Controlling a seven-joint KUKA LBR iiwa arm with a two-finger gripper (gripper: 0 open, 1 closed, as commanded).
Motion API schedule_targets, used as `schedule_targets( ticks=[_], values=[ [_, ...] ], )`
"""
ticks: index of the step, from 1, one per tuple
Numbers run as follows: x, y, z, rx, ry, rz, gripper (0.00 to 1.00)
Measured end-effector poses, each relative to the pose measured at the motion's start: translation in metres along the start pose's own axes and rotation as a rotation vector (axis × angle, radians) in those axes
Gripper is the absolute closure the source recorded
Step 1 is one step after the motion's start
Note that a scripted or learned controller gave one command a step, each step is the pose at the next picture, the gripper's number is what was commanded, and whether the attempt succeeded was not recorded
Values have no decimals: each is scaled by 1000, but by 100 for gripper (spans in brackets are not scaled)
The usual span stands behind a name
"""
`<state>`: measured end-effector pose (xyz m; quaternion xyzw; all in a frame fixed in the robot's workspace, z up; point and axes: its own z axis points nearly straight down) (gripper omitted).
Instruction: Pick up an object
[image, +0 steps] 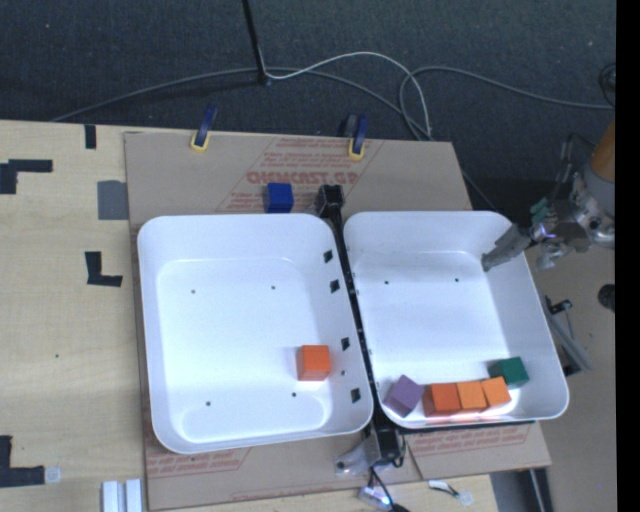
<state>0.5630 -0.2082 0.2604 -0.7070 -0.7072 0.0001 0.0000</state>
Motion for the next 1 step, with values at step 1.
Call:
schedule_targets(
  ticks=[1],
  values=[
    [0,0,-10,0,0,-1,100]
  ],
)
